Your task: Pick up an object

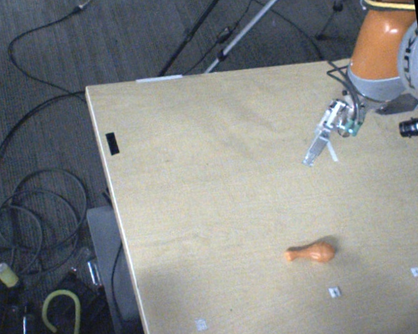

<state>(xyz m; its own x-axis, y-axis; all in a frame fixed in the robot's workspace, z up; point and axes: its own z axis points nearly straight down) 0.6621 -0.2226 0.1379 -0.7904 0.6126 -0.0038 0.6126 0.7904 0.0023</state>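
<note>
Claw [321,155] is hanging over the tan bench top [217,169] near its right side, fingers slightly apart and gripping nothing. One orange pear-shaped object [312,253] is lying well apart below it, with open board showing all around. One arm [386,50] is reaching in.

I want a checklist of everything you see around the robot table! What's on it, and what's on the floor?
Surface: tan wooden board, mostly bare, with small black and white markers near its edges.
Job's things: one orange pear-shaped object lying on its side near the board's front.
Clutter: nothing seen on the board.
Gripper: gripper hangs over the board's right part, apart from the orange object, holding nothing.
Cables: black cables coiled on the floor to the left.
Surroundings: grey carpet, stand legs at the top, green U-shaped tool at lower left.
</note>
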